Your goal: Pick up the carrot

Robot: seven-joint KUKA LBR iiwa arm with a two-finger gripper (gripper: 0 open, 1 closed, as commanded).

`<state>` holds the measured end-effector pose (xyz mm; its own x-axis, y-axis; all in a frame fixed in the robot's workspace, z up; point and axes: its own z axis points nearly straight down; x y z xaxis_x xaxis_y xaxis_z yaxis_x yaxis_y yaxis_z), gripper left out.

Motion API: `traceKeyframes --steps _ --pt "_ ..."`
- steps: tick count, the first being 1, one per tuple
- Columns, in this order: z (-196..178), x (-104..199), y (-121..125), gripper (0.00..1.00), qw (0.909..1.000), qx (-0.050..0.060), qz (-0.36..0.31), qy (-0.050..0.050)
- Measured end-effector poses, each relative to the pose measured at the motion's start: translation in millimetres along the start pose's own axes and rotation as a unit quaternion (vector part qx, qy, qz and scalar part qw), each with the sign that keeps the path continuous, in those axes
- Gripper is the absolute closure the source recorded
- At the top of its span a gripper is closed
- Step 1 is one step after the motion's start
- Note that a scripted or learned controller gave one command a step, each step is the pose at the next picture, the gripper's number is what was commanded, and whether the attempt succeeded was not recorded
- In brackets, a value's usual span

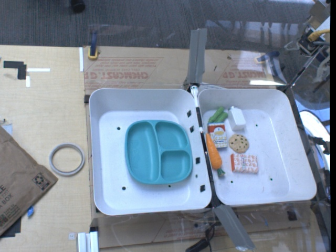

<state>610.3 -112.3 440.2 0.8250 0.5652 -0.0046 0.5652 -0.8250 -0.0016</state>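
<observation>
Okay, camera view, taking the centre divider (pixel 198 121) between the two white bins as your landmark: the carrot (pixel 212 152) lies just right of that divider, inside the right bin (pixel 283 156), nearly touching the wall, long axis running roughly along it, green top toward the near end. Right of the carrot, farther from the divider, you've got a small orange-and-white carton (pixel 218 135), a cookie (pixel 239 143) and a red-and-white packet (pixel 244 163); a green veg piece (pixel 217 115) and a white block (pixel 237 118) sit toward the far end. Left of the divider sits the teal divided plate (pixel 158 151) in the left bin (pixel 105 156). Gripper: can't tell how the jaws stand, nothing here to judge from. Handling, my guess: prob. a light, stiff plastic toy w/ a smooth, tapered skin, so slippery if pinched near the tip. You'd want to take it across the thick orange mid-body, jaws closing along the divider's direction, since the wall leaves little room for a finger on that side. Carton's close too, so watch for a nudge.
</observation>
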Motion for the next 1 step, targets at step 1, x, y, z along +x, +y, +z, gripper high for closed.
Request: traceKeyframes --steps 1 --pt "56.6 22.3 -15.3 0.0 0.9967 0.001 -0.081 0.0"
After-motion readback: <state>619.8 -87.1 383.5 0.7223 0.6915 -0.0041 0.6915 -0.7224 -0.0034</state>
